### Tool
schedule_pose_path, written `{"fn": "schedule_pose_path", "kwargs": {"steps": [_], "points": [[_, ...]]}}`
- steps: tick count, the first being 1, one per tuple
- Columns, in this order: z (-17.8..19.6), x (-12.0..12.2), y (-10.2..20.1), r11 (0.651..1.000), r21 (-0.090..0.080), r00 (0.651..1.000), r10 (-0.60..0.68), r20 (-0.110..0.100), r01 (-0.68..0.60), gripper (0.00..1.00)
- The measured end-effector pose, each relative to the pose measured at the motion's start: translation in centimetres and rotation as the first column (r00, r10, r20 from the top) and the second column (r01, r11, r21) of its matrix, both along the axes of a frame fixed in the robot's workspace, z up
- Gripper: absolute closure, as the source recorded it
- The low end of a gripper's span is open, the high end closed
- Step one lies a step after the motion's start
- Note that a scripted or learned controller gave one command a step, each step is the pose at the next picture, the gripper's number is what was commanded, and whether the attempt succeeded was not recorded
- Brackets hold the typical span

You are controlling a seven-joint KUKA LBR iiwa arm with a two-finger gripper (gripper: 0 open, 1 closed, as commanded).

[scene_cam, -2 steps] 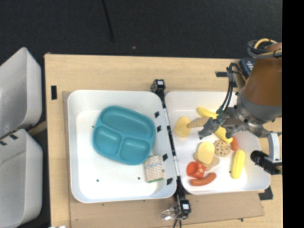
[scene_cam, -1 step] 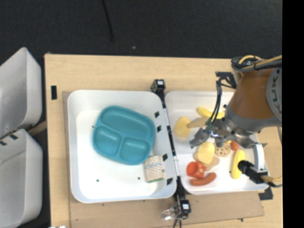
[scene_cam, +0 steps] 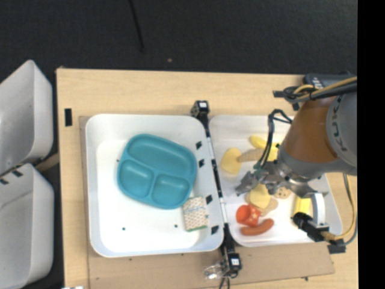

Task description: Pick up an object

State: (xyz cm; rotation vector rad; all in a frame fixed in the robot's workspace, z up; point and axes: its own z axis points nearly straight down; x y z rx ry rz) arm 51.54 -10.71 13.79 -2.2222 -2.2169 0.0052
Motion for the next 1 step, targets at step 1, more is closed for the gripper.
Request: {"fn": "schedule_pose_path", "kwargs": {"steps": [1], "points": [[-3.54, 0.17, -0.29, 1.000, -0.005, 1.000, -0.002, 0.010, 0.002, 0.00]]}}
